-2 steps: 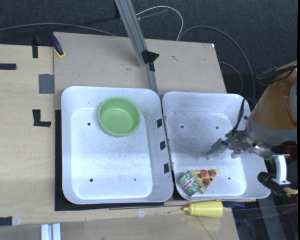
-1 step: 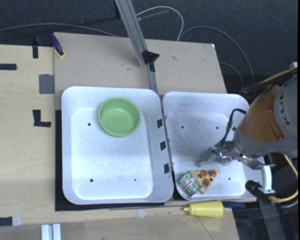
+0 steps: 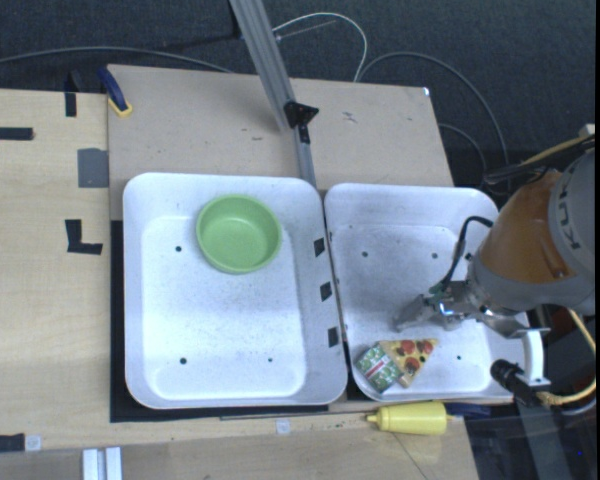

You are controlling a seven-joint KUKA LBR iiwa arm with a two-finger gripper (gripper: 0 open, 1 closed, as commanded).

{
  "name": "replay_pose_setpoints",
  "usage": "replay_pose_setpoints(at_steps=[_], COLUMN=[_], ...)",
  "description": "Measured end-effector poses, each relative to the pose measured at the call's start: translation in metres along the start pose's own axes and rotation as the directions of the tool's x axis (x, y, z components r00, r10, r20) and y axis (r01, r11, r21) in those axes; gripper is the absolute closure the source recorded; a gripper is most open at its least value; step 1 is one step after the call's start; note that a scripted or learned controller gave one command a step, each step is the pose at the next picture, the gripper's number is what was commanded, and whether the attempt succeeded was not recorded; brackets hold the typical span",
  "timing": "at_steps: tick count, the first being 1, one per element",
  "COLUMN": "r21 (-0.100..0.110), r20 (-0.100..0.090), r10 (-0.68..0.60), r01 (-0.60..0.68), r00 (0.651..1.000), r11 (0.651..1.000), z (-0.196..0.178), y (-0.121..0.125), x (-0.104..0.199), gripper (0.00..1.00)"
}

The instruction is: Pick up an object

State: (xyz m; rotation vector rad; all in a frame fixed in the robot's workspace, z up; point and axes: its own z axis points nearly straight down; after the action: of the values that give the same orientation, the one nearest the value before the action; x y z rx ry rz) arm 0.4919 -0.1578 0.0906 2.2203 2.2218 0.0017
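Claw over the right bin, low near its floor; I cannot tell its state. Target candidate: flat printed packet, green and red, glossy, lying in the bin's near corner, just beside and below the claw toward the front edge, long axis roughly left-right. Green round plastic bowl in the left bin, well apart. Yellow mustard bottle on the table, outside.

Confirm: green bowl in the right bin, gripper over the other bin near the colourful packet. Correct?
Not quite. The camera view shows the green bowl in the left bin; the gripper is over the right bin, near the colourful packet.
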Motion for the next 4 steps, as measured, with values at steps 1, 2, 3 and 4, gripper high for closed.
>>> replay_pose_setpoints(at_steps=[1,2,3,4], r21=[0.001,-0.002,-0.002,-0.003], r20=[-0.001,0.002,0.002,0.002], r10=[-0.001,-0.001,-0.001,-0.001], r01=[0.001,0.001,0.001,0.001], r00=[1.000,1.000,1.000,1.000], r11=[1.000,1.000,1.000,1.000], z=[-0.010,-0.065,-0.121,-0.165], y=[0.000,0.009,0.000,0.001], x=[0.001,-0.005,-0.004,-0.004], gripper=[1.00,1.00,1.00,1.00])
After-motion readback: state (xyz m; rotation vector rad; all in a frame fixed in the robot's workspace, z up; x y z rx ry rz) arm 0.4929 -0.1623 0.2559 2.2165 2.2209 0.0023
